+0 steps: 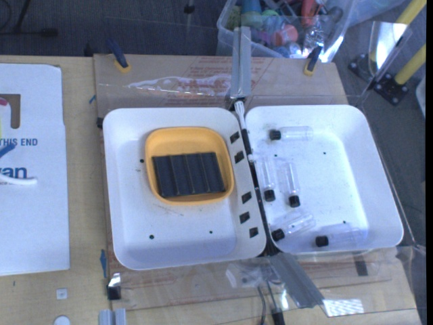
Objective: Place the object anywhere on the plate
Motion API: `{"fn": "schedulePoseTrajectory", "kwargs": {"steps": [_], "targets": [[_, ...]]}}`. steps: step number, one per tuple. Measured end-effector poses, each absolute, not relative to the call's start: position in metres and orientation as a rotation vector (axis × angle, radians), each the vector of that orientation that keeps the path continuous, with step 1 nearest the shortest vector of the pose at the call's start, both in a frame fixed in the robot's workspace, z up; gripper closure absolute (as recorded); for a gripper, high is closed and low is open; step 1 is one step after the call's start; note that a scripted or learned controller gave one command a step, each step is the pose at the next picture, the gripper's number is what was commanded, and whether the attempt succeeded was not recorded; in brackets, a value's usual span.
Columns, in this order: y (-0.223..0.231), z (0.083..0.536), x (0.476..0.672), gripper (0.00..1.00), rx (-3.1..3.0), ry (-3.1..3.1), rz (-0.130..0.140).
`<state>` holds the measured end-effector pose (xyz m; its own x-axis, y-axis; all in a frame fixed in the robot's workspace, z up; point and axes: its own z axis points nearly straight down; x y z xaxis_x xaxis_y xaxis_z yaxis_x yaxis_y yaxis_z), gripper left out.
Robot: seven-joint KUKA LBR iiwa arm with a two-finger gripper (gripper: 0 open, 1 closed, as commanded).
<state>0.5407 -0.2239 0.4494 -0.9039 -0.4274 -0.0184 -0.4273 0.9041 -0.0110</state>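
Black ribbed block (189, 175) is lying flat on the yellow plate (186, 135), pretty much dead centre, inside the rim all round. It's a rectangle with its long axis running left to right across the view, the right end tipped a touch toward the far side. Four or so grooves cut across it the short way, near to far. Both ends look the same to me, so I can't say which one counts as the front.

The plate is a rounded square dish sitting in the far half of the left white bin (128, 222), closer to the divider than to the bin's left wall.

The right bin (352, 168) has a scatter of clear vials with black caps: one near the far wall (291, 134), two side by side in the middle (269, 178) (291, 181), and two more toward the near edge (294, 225) (342, 237). They're see-through against white, so the bodies are hard to trace — the caps are what you actually spot.

A row of small black tabs (240, 158) runs along the seam between the bins. Both bins sit on a cardboard sheet (169, 73). A white printed panel (30, 168) is cut off at the left edge — its lettering is only partly readable. A clear tote of colourful bits (284, 12) is cropped at the top.
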Motion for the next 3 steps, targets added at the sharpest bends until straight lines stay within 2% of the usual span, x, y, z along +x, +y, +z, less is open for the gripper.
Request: {"fn": "schedulePoseTrajectory", "kwargs": {"steps": [1, 2, 3], "targets": [[-0.224, 0.437, 0.598, 1.0, -0.996, 2.968, -0.005], [-0.223, 0.392, 0.661, 1.0, -1.295, 2.851, -0.004], [-0.222, 0.437, 0.666, 1.0, -1.768, 2.585, -0.006]]}}
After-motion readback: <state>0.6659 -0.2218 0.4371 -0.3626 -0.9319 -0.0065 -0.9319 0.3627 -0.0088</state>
